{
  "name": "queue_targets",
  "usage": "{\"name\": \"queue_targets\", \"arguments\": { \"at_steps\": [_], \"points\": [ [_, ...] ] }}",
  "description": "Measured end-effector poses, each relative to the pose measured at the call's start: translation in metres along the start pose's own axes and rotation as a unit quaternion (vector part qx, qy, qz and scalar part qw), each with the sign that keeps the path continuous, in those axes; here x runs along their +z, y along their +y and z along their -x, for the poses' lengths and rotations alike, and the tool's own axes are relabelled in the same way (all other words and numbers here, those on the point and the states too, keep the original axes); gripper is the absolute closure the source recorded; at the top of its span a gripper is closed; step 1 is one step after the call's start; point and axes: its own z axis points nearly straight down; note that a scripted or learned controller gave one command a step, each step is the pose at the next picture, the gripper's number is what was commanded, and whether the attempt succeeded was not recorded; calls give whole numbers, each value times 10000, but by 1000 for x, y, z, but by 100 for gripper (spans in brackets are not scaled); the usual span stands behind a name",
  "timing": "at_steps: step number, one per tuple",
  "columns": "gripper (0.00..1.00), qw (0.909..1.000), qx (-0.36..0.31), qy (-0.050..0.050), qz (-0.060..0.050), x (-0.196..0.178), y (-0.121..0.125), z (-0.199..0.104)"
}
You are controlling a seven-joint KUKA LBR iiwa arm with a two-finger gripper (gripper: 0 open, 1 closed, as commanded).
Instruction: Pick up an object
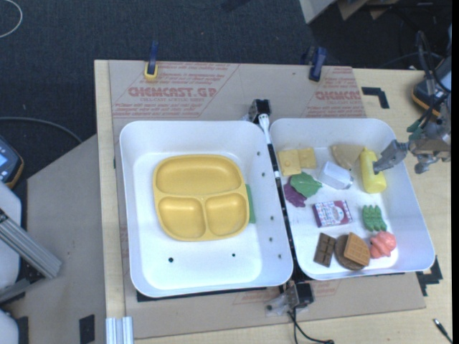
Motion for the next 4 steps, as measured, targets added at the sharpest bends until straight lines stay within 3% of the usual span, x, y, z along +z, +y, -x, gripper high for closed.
{"name": "queue_targets", "arguments": {
  "at_steps": [1, 3, 4],
  "points": [
    [0, 10000, -19, -14, 66, -8, 3, -1],
    [0, 10000, -18, -4, 48, 111, 6, 3],
    [0, 9999, -9, -9, 103, 153, 10, 3]
  ]
}}
